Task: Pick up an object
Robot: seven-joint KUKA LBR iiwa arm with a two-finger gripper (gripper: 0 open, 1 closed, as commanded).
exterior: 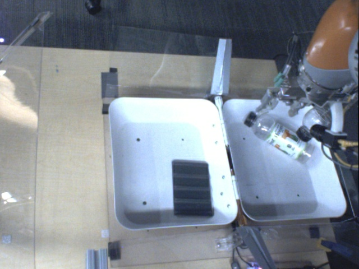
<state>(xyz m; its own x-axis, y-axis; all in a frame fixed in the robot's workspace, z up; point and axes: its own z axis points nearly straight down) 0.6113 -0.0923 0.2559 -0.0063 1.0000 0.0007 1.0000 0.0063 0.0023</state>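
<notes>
Clear bottle (279, 137) lies in right bin (280, 200), just below-left of gripper (291, 97). Long axis diagonal, cap end nearest gripper, base further off toward bin's right wall. Gripper state: cannot tell, wrist hides it.

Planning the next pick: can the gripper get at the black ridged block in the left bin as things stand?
Probably yes. The black ridged block lies alone on the left bin floor, nothing over it; the gripper sits over the right bin near the clear bottle.
</notes>
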